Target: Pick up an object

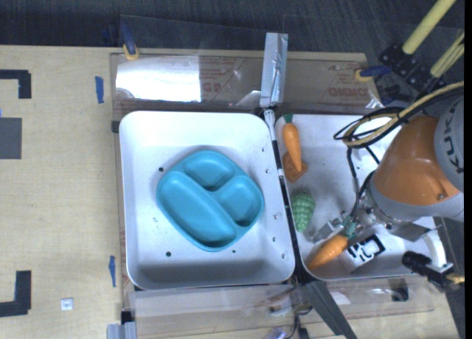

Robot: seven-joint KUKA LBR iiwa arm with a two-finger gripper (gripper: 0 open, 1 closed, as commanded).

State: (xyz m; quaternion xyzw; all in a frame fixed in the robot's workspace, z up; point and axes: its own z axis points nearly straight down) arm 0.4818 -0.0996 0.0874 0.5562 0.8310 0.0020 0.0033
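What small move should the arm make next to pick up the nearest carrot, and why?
Probably lower the tool slightly and shift it toward the front carrot in the right bin. The tool sits just beside that carrot's thick end, while the green toy and the other carrot lie farther off along the divider.

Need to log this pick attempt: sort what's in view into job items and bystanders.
Job:
- pincer
- lower carrot, by the pincer
- upper carrot
- green toy
- right bin

Lying about:
- blue divided plate
- left bin
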